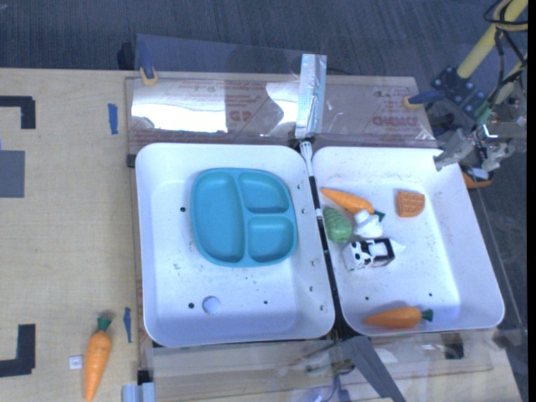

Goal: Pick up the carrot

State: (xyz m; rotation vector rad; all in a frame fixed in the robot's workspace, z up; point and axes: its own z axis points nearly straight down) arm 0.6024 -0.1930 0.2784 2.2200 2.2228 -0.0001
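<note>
Outside the bins, a stray carrot (pixel 98 355) lies on the bench. Left bin (pixel 159 249) holds a blue plate (pixel 243 216); right bin (pixel 469 266) holds two carrots (pixel 346 198), (pixel 395 316). Gripper (pixel 479 145) hangs over its far-right corner, probably waiting.

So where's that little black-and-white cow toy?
The cow sits in the right bin, near its middle and toward the divider. A green toy and a carrot lie just above it, another carrot below.
</note>
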